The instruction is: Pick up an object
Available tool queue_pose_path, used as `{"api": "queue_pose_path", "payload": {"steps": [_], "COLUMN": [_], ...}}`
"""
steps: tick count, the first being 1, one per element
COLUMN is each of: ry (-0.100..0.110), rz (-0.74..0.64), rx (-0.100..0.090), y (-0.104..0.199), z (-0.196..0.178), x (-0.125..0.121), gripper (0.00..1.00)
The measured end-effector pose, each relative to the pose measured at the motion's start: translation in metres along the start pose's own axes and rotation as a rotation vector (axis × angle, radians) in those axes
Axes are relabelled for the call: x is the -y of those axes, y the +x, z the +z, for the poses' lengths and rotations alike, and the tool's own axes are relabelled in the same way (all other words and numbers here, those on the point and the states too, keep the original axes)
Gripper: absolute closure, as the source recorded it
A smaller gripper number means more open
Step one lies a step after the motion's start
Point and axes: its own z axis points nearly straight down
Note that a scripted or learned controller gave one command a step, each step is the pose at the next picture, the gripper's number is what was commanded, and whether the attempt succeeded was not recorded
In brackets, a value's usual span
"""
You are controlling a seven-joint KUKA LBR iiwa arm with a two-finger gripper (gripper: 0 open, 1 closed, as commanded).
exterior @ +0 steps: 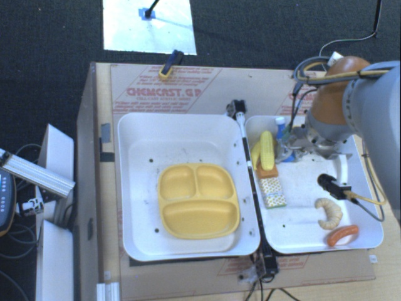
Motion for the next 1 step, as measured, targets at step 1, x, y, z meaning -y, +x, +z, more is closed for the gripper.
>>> {"api": "queue_pose_path", "payload": {"steps": [1], "ry": [-0.011], "rz": [0.000], "rx": [0.002], "y": [0.0607], "z": [-0.1025], "x": [0.0103], "gripper": [1.00]}}
